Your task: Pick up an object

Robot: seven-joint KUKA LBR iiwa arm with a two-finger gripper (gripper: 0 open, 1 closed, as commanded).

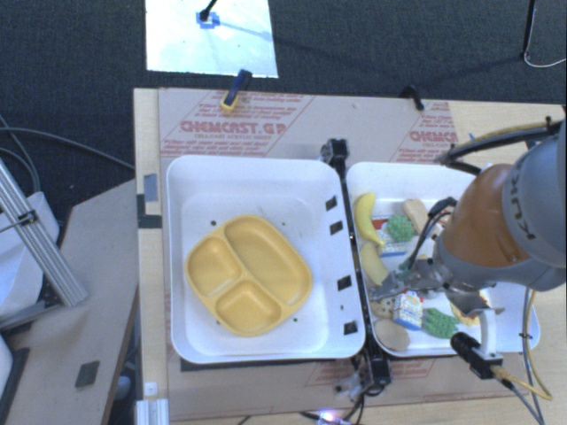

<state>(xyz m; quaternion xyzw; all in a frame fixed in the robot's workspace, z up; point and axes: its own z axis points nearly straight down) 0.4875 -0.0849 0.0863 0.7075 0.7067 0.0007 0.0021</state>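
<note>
I hung low over the right bin (532, 330), where the pickable clutter sat: a banana (366, 216) by the divider. Whether my jaws stood wide or narrow, I couldn't tell.

Arm (532, 211): bulky rounded grey casing, smooth, faint dark lettering along right side. Orange band (478, 215) below casing: wide, domed, brownish-orange, glossy. Wrist section (461, 268) under band: grey, narrower, ring-shaped. Black cables (431, 224) looping from band's left side down toward wrist. Gripper (409, 280): small, dark metal parts, detail blurred. Yellow cable (496, 138) arching over arm's upper side beside black one. Thin yellowish cable hanging at lower right.
</note>
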